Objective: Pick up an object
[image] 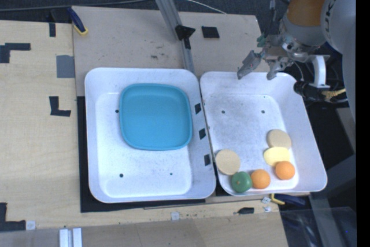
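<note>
We note the left bin point(98, 124) carries a blue plate point(155, 116). The right bin point(248, 118) holds six small pieces bunched at its near edge: two tan discs point(228, 161), a yellow piece point(276, 155), two orange balls point(284, 170) and a green ball point(241, 182). The gripper point(260, 69) hangs over that bin's far rim, jaws apart with nothing between them, well apart from the pieces.

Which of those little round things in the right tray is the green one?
The green ball at the right bin's near edge, between the tan disc and an orange ball.
</note>
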You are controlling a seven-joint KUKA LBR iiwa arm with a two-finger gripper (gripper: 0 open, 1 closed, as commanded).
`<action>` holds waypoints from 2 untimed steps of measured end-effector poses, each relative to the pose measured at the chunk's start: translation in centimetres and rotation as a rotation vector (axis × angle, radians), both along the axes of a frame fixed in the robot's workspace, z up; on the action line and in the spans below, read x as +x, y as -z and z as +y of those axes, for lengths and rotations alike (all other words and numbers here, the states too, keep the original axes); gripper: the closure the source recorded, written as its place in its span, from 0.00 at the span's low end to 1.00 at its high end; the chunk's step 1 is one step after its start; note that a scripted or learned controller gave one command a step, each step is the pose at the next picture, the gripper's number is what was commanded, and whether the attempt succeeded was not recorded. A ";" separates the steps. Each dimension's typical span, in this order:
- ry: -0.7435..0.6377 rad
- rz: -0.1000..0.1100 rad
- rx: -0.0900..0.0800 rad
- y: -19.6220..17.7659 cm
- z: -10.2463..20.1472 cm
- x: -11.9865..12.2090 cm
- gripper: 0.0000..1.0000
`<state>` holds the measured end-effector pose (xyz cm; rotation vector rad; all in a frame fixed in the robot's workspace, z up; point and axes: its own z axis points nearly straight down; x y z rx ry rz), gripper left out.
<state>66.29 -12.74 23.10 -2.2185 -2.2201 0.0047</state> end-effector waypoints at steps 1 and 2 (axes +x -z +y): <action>0.000 0.000 0.000 4.9 0.6 0.6 0.00; 0.000 0.000 0.000 9.2 0.4 0.8 0.00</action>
